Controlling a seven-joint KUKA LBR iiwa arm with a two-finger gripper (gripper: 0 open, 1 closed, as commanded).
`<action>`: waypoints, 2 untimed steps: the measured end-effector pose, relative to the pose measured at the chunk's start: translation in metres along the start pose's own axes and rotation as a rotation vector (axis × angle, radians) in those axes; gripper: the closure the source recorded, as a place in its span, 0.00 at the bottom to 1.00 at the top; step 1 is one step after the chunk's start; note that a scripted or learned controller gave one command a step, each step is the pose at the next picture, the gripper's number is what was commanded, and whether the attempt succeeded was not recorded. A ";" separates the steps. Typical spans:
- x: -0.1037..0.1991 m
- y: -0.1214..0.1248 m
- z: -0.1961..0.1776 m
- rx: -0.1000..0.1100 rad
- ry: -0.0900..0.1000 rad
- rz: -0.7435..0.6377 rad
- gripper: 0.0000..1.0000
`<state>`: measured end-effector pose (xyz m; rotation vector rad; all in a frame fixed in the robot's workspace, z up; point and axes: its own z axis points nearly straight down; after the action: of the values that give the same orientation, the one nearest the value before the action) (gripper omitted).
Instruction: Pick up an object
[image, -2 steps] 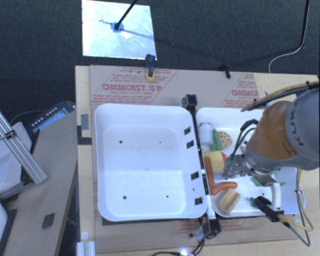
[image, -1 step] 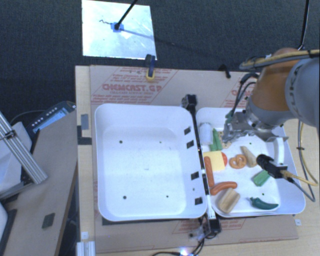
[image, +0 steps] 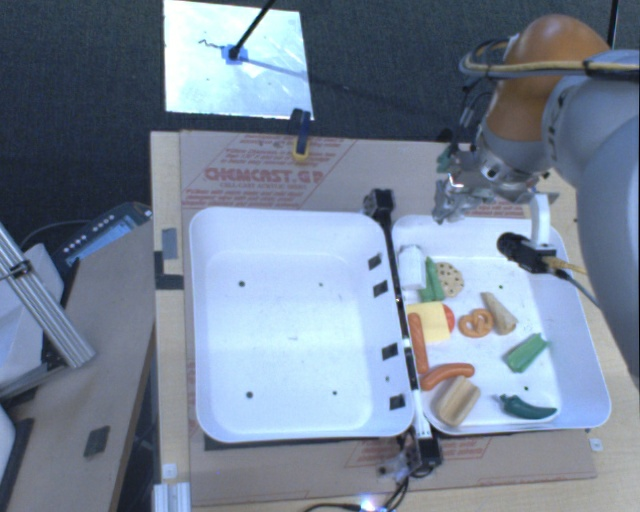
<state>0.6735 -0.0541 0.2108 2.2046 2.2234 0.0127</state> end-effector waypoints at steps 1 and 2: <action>0.095 -0.004 -0.129 -0.004 0.005 -0.006 1.00; 0.136 -0.001 -0.141 0.009 0.002 0.001 1.00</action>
<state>0.6690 0.0818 0.3514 2.2116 2.2282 0.0051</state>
